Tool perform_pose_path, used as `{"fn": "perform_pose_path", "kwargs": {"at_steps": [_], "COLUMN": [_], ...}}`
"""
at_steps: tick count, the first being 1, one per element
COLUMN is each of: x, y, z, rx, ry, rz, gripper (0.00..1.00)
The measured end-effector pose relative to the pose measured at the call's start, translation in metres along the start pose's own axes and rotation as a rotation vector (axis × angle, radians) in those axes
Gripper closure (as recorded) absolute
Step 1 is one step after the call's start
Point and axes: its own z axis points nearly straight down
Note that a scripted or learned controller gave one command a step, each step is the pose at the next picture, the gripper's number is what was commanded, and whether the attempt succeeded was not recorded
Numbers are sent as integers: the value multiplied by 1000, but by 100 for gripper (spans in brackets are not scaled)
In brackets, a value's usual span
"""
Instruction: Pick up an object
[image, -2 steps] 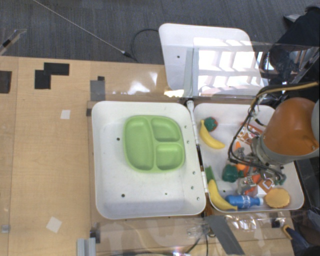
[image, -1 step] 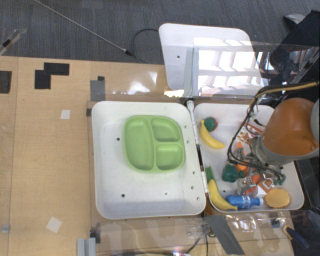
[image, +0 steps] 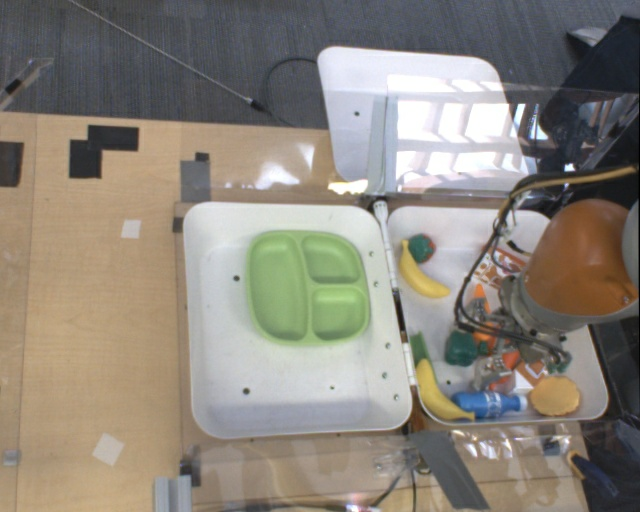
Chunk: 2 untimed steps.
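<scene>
The right bin (image: 450, 232) holds several small objects. A yellow banana (image: 421, 276) lies near its left wall, with a small red and green fruit (image: 420, 247) just above it. A second banana (image: 436, 393) lies at the bin's front left, beside a blue bottle (image: 493, 405) and a round tan cookie (image: 555, 396). A dark green block (image: 461, 348) sits mid-bin. My gripper (image: 497, 362) reaches down into the bin's middle, just right of the green block, among orange and white pieces. The orange wrist band (image: 583, 258) hides much of what lies under it.
The left bin (image: 225, 380) bears a light green divided plate (image: 306, 286). A white panel (image: 420, 110) stands behind the bins. Cables (image: 490, 250) loop beside the wrist. Bare wooden bench (image: 90, 300) spreads to the left.
</scene>
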Motion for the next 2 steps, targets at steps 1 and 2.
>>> {"fn": "perform_pose_path", "kwargs": {"at_steps": [1, 2], "x": [0, -4], "y": [5, 24], "z": [0, 0], "rx": [-1, -2], "ry": [4, 7], "rz": [36, 55], "gripper": [0, 0]}}
